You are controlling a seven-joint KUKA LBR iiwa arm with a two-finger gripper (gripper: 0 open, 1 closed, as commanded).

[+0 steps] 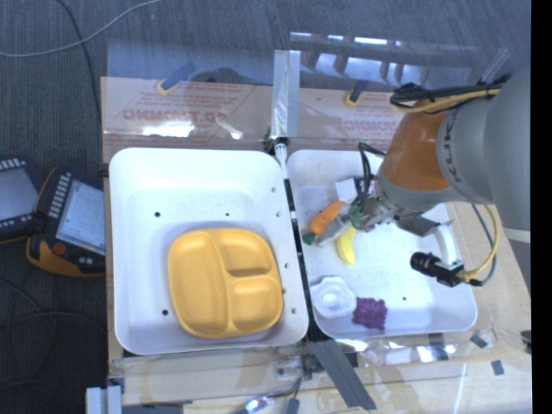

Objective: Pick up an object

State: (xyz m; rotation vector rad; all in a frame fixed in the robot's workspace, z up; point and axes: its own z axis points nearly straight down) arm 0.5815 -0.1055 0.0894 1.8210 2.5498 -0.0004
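Note:
In the right bin lie an orange carrot, a yellow banana, a purple bunch of grapes and a small white cup-like piece. My gripper is low in this bin, reaching in from the right. Its tip is right beside the carrot and just above the banana's upper end. The gripper body hides part of both, and I cannot see anything held.
The left bin holds a yellow divided plate. A black cable connector hangs off the arm over the right bin. A teach pendant lies on the floor at far left. Clear plastic walls stand behind the bins.

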